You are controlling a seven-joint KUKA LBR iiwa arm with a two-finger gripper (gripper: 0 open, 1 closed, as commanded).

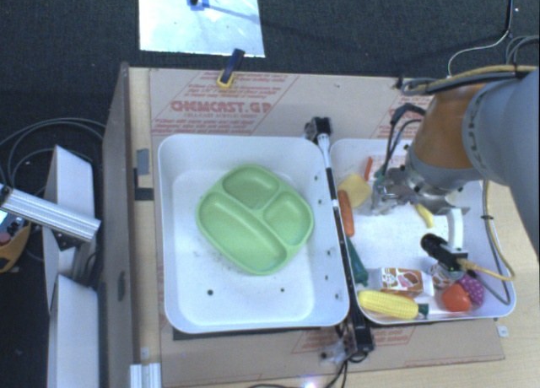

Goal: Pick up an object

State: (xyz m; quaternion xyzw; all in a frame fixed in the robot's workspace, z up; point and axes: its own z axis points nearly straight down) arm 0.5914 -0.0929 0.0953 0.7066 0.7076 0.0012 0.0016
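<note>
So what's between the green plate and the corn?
In the camera view, the wall of the left bin and a dark green piece lie between the green plate and the corn.

dark carpet floor (pixel 354 15), pale sheet (pixel 201 7), cardboard-topped bench (pixel 253 99)

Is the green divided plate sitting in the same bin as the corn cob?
No, the green divided plate lies in the left bin, while the corn cob lies in the right bin near its front edge.

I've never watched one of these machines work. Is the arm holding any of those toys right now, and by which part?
It cannot be told. The gripper is down in the right bin, beside a yellow piece, but nothing shows between its fingers.
</note>
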